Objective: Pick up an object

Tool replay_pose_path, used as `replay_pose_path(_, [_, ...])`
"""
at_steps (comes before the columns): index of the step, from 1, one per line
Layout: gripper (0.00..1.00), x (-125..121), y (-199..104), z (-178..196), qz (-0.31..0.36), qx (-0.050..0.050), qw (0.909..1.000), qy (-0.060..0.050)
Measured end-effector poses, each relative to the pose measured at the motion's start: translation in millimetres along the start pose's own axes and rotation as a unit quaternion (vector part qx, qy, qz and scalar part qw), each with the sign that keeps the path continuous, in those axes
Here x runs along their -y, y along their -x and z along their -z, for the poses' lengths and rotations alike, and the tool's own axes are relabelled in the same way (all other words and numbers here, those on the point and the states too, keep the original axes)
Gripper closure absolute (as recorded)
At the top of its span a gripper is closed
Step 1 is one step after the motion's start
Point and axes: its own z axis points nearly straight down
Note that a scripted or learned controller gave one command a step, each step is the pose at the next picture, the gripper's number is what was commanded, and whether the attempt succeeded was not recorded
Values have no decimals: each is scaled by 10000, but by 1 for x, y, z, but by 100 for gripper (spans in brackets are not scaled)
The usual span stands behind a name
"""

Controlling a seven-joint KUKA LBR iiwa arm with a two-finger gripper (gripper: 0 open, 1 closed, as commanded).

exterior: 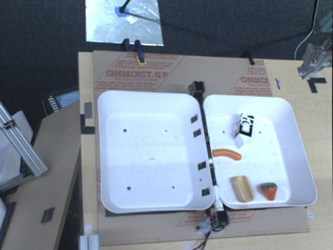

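The bench (pixel 171 66) carries a brown sheet printed in red, on dark carpet (pixel 41 35); a shiny foil square (pixel 124 13) lies beyond it. Taking the right bin (pixel 299 139) as landmark: the left bin (pixel 112 108) sits touching its left wall. Inside the landmark lie a tan bread-shaped piece (pixel 242 188) near the front, an orange sausage-like piece (pixel 227 154) mid-left, a black-and-white packet (pixel 244 126) behind that, and a small red strawberry-like item (pixel 269 190) beside the bread. The gripper (pixel 314 61) hangs beyond the bin's far right corner, partly cut off; its jaws cannot be made out.

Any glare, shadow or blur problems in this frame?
Camera view: even lighting, soft overall; strong glare on the foil sheet; white bins bright yet unclipped; the sausage, bread and strawberry cast faint shadows.
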Motion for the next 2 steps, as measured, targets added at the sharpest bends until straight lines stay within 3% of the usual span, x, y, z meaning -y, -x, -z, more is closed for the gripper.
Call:
replay_pose_path(1, [100,43,83,-5,-79,7,10000,-29])
replay_pose_path(2, [100,40,78,6,-10,7,10000,-1])
